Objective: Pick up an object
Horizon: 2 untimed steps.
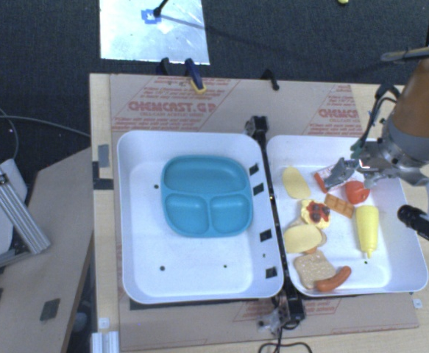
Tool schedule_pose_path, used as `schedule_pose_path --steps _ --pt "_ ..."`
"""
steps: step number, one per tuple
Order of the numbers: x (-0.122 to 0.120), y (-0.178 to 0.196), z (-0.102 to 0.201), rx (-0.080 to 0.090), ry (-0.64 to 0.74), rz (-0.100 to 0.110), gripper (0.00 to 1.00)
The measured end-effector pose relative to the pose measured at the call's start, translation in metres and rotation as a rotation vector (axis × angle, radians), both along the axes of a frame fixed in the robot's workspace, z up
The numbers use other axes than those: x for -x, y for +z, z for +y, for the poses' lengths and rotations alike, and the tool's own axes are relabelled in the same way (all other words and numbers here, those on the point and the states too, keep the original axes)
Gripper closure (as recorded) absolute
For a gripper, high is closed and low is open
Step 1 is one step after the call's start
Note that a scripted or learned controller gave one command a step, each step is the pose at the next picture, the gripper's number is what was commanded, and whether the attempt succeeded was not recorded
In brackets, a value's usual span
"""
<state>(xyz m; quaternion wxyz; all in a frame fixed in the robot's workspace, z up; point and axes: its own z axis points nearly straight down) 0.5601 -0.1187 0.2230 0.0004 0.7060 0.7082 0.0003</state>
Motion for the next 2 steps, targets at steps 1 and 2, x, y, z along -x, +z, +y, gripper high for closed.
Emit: schedule_pose_path --steps 1,2 --pt "0.026 -0.041 0.099 -0.004 0.01 0.005 0.0" --pt "0.002 -0.124 0.014 0.006 0.001 -0.017 0.0"
